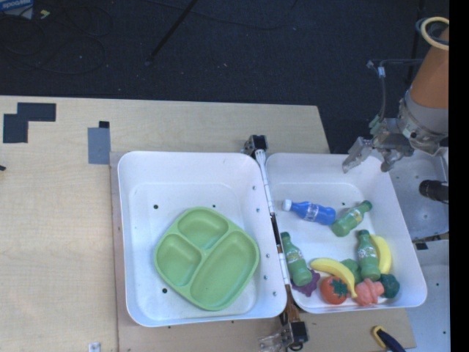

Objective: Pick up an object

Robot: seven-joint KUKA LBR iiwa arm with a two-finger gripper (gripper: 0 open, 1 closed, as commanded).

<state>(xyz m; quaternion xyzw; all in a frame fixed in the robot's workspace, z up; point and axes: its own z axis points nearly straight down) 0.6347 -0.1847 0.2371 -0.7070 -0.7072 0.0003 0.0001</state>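
Two bins sit side by side on the worktop; the left bin carries a green tray, the right bin carries the toys. My gripper hangs above the right bin's far rim, its fingers spread and holding nothing.

Biggest risk, as I judge it: the near-end pile is crowded. A green bottle, banana, tomato and a second green bottle touch or overlap, so a descent there could land my fingers on top of two things, or knock one aside. The bottles are round and lie flat, so they may roll from a closing pinch.

The blue bottle lies more in the open, nearer the camera than my gripper and toward the divider, with a small green bottle just beside it. That blue one looks like my safest target.
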